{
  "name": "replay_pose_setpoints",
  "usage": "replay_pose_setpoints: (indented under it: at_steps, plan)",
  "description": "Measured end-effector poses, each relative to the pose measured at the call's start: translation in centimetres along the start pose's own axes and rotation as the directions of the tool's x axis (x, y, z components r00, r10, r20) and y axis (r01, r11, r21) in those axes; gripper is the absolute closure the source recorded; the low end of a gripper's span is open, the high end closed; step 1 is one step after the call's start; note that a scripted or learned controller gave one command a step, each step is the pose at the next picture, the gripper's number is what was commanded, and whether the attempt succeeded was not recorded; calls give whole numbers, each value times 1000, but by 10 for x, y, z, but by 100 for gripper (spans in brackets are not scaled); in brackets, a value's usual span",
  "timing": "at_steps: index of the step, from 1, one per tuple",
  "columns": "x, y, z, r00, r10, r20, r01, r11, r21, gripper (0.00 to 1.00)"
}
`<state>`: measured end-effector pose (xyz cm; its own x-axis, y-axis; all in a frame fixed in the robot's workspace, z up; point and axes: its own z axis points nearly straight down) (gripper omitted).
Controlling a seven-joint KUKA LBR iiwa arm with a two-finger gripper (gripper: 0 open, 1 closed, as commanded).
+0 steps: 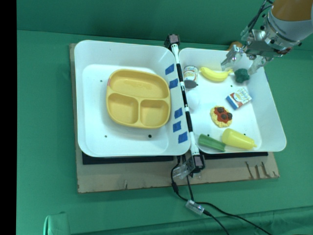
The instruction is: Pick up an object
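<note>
Here, open hand (243,64) above right bin (274,126), near banana (214,74), broccoli (241,75)

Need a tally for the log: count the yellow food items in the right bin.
3. A banana near the bin's far edge, by the pincer; a yellow pepper at the near edge, beside the cucumber; a small pizza mid-bin. The arm may hide more at the far corner.

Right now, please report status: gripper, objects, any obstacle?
Gripper open, above right bin's far edge. Nothing between fingers. Banana and broccoli just below it, close together.
</note>
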<state>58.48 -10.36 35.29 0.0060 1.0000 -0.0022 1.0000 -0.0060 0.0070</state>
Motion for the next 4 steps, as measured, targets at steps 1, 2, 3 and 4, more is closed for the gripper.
replay_pose_setpoints:
  at_steps: [1,2,3,4]
  plan:
    - [-56,-15,132,1000,1,3,-1,1000,1,0]
    - [-85,3,159,1000,-1,5,2,1000,-19,0]
    - [-86,7,141,1000,4,8,-3,999,-39,100]
    - [-86,7,141,1000,4,8,-4,999,-38,0]
